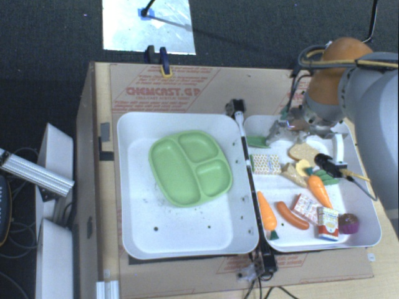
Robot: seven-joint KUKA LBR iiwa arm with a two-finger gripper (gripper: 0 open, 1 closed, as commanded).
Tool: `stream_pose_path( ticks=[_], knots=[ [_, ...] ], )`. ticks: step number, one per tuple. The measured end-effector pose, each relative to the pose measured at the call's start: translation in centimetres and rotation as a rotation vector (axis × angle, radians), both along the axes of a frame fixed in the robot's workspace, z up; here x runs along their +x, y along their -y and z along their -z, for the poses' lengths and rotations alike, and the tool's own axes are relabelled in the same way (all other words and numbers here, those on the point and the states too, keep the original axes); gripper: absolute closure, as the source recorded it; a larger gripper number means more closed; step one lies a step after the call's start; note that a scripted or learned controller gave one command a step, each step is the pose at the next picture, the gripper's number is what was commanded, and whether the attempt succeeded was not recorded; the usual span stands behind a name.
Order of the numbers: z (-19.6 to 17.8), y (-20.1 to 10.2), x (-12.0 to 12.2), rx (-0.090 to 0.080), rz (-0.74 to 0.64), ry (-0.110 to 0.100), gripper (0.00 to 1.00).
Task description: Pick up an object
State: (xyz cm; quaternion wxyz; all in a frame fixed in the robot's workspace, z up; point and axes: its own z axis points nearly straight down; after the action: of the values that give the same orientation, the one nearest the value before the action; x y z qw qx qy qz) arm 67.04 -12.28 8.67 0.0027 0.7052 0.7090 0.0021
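In the right bin (368,232), at its far end, I have the gripper (288,127) down low among the toy food, next to a green piece (256,141) by the far-left corner. I cannot tell its state from here; the wrist hides it, and I see nothing lifted. So I judge the pick as not yet made: the arm is at the bin, but every item lies on the floor of it. Candidates sit nearer: a bread slice (303,151), a waffle (265,163), two carrots (267,210) (320,190), a sausage (292,215), a carton (327,223) and a plum (348,223). The left bin (140,229) holds a green tray (190,167). Left to do: close on one thing and raise it off the counter.
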Motion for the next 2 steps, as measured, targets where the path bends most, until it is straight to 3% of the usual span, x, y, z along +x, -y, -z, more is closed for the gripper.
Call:
stream_pose_path(
  ticks=[2],
  knots=[
    [0.0, 3.2, 0.0, -0.001, 0.004, -0.001, 0.00]
  ],
)
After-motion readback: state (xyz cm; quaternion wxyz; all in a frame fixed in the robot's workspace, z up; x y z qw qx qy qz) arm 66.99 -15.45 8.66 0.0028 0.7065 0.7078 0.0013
